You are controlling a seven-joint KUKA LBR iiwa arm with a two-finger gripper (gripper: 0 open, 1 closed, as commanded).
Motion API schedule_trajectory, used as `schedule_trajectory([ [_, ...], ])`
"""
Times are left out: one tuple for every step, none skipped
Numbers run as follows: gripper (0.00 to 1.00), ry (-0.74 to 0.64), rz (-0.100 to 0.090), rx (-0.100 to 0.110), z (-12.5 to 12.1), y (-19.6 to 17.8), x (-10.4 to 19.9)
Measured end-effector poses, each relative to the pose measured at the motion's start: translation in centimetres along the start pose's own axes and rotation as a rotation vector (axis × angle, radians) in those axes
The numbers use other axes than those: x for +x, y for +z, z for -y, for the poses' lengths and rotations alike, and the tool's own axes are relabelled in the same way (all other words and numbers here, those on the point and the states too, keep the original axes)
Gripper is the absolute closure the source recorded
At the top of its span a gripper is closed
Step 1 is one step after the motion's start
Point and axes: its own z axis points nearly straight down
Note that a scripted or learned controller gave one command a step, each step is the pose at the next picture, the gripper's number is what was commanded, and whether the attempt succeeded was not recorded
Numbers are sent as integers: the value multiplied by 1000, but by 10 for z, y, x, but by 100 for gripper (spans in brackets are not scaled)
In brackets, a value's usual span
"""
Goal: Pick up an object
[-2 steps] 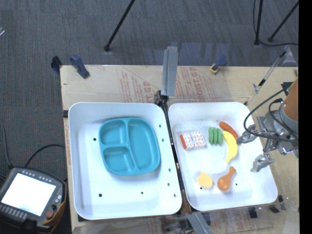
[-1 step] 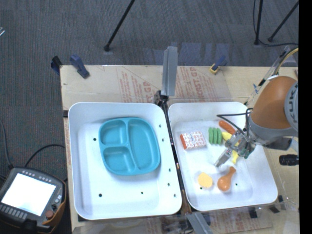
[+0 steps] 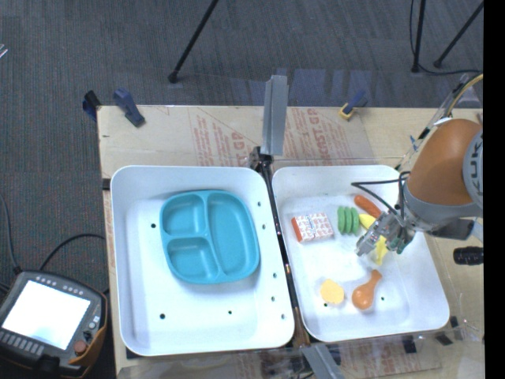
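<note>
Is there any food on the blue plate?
Empty. The blue plate in the left bin shows only bare blue sections; the toy food lies in the right bin.

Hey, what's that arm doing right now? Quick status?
Gripper low in the right bin, over a yellow piece; grip unclear. Orange spoon and green pea pod lie close by.

Gripper (image 3: 382, 242) covers part of a yellow item (image 3: 368, 221); can't tell finger state. Arm (image 3: 442, 172) cut off at right edge.
</note>
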Motion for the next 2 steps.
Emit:
schedule_trajectory([
  [100, 94, 9, -4, -16, -54, -51],
  [100, 136, 5, -2, -29, -68, -33],
])
